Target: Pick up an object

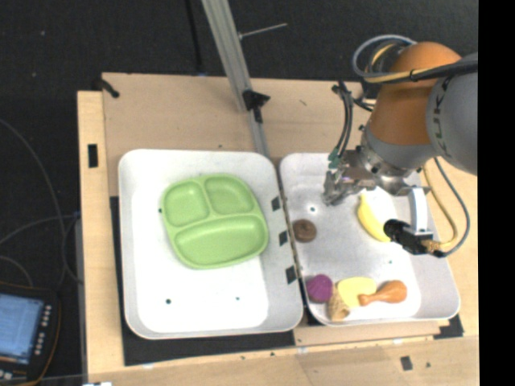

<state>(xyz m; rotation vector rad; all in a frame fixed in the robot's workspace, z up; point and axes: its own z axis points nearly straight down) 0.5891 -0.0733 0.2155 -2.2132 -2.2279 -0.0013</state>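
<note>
Gripper [336, 190] hangs low over right shallow white bin [322, 167], finger state can't tell. Yellow plastic banana [370, 218] just beside it; small brown round piece [303, 230] near.

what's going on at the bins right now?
The arm reaches in from the right, its gripper low over the back of the right bin, with nothing visibly held. That bin holds a banana, a brown round piece, a purple piece, a yellow piece and an orange drumstick-shaped toy. The left bin holds a green divided plate.
</note>
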